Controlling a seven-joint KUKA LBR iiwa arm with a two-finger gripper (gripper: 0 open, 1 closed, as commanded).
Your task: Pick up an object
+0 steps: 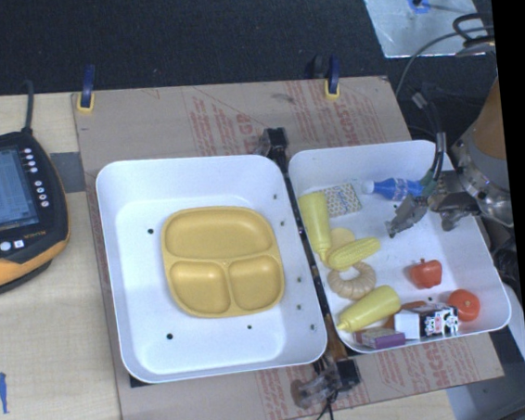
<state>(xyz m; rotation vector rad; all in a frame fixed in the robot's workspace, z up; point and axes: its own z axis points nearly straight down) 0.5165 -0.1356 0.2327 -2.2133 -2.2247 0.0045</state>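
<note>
- Camera view, looking down at a slant: gripper (424, 215) sits low over the right bin (477, 256), near its upper right part, with the arm coming in from the right.
- Jaws: two dark fingers splayed apart, one tip at left and one at right, with bare white bin floor showing between them. Open, holding nothing.
- Progress, as I judge it: pick not yet made. The approach into the bin looks done; closing on something and lifting are left.
- Likely targets, judged by closeness: blue-and-white object (393, 187) lies just up and left of the jaws, close to the left fingertip but apart from it. Red apple-like toy (426, 273) lies below the jaws, apart.
- Blue-and-white object: small, elongated, lying flat, blue at one end and pale at the other; too small to identify.
- Red toy: rounded, glossy, with a small dark stem on top.
- Farther left of the jaws: speckled sponge-like square (341, 199), yellow bottle (316, 224), corn cob (353, 253), beige ring (352, 281), all clustered and some touching.
- Well below the jaws: second yellow piece (368, 308), small black-and-white carton (427, 323), red tomato-like ball (464, 304).
- Left bin (138, 264): yellow divided plate (221, 259), well away from the jaws.
</note>
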